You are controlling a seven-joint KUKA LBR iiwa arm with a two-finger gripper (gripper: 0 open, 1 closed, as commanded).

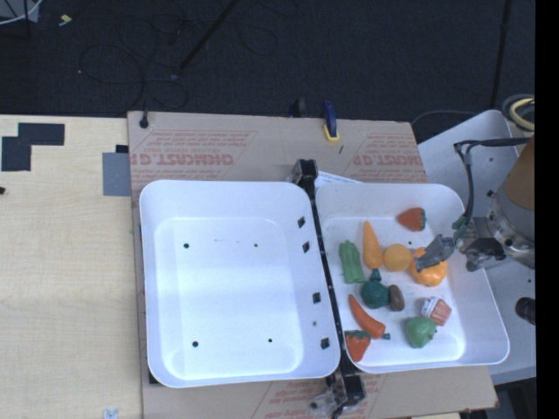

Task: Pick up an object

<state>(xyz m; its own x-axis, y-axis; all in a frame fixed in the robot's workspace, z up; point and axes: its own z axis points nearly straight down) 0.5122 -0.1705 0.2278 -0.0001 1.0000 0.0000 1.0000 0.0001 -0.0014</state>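
Reaching into the right bin (476, 234) from the right, gripper (434, 256) low over the orange pepper (431, 273) beside the yellow fruit (397, 257). Hard to tell open from shut, or any hold. Step in hand: closing in. Next: settle squarely around it, clamp, lift straight.

One fixed camera, high over the bench (70, 260), looking down at a slant. Far enough back to take in both bins: left bin (157, 234) mid-frame, right bin (476, 321) beside it. Dark floor lies beyond the bench. Arm (515, 216) enters right of the bins.
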